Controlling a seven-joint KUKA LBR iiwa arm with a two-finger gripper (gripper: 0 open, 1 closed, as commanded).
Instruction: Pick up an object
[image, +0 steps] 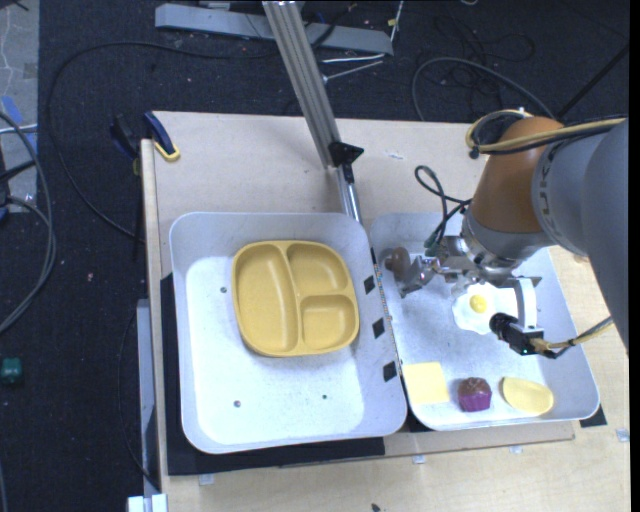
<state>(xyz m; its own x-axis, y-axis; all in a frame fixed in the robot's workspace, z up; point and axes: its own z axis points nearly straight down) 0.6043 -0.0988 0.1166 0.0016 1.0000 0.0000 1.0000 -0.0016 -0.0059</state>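
Note:
My gripper (476, 278) hangs under the grey wrist and orange band in the right bin (570, 330), just above a fried egg toy (477, 310). The wrist hides the egg's upper edge. A brown lump (398, 262) lies to the gripper's left by the bin wall. Along the bin's near edge sit a yellow cheese square (425, 381), a purple piece (474, 394) and a yellow oval piece (527, 396). I see nothing held.
The left bin (200, 330) holds a yellow divided plate (296, 297). A slanted metal pole (312, 95) stands behind the bins. Cables loop around the arm (560, 190), which covers the right bin's far right part.

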